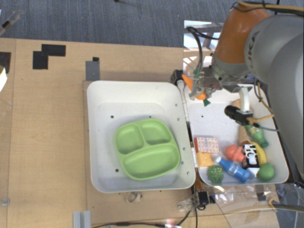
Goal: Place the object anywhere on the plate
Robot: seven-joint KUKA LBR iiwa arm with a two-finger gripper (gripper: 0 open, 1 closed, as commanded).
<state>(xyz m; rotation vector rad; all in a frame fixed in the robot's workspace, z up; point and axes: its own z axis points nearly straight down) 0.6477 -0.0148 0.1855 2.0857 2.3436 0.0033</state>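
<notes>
Since an orange carrot-like piece (190,83) is seen pinched between the fingers of the gripper (199,90) at the right bin's (209,115) far left corner, a steady carry is called for. It is best released low over the green divided plate (147,148), which lies in the left bin (102,127) toward its near edge.

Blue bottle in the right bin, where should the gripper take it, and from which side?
Likely across the middle of the blue bottle, coming straight down. It lies on its side, slanting from its white cap toward the bin's near wall, so the jaws should close across its narrow width, clear of the green ball beside it.
</notes>
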